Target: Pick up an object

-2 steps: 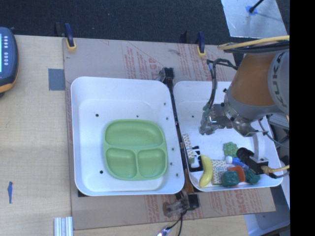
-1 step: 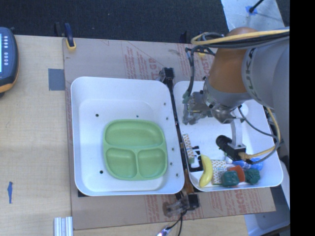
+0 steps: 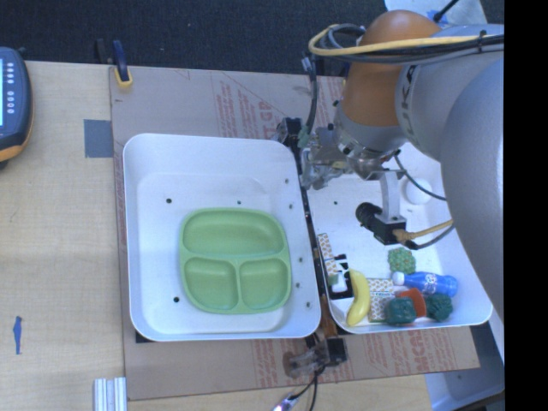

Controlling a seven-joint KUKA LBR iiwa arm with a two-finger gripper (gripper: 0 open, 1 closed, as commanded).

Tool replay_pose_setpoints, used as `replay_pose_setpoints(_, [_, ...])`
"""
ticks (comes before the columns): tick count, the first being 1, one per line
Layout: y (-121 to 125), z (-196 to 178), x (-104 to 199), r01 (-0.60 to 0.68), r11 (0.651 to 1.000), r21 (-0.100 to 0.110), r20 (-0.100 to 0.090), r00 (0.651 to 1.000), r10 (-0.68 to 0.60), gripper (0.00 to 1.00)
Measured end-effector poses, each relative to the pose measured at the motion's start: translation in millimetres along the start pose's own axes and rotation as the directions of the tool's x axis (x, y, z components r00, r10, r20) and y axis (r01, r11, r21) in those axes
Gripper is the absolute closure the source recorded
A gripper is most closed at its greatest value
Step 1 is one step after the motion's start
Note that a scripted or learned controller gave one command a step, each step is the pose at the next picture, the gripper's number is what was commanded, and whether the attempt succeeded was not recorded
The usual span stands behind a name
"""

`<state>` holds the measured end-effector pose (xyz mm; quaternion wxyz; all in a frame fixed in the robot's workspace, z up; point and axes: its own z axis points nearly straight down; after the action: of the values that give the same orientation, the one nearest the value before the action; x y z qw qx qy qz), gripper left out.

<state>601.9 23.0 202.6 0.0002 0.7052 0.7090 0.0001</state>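
- Toys (image 3: 402,294): clustered at near end of right bin (image 3: 467,315), banana (image 3: 359,298) beside broccoli (image 3: 401,312) and bottle (image 3: 428,282).
- Arm (image 3: 385,67): above bin's far end; end effector (image 3: 330,168) state impossible to tell.
- Risk: tight clutter, likely slipped or double grasp.

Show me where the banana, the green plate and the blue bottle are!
banana (image 3: 359,299): camera view, middle of its yellow curve.
green plate (image 3: 234,260): camera view, ridge where its three compartments meet.
blue bottle (image 3: 430,282): camera view, middle of its body.
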Motion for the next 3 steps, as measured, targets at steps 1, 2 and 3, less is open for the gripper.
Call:
replay_pose_setpoints(1, [-8, -24, -56, -0.004, 1.0, 0.002, 0.001, 1.0, 0.004, 1.0])
replay_pose_setpoints(2, [-7, -34, -55, 0.004, 1.0, 0.004, 0.002, 1.0, -0.004, 1.0])
replay_pose_setpoints(3, [-7, -44, -55, 0.011, 1.0, 0.005, 0.003, 1.0, -0.011, 1.0])
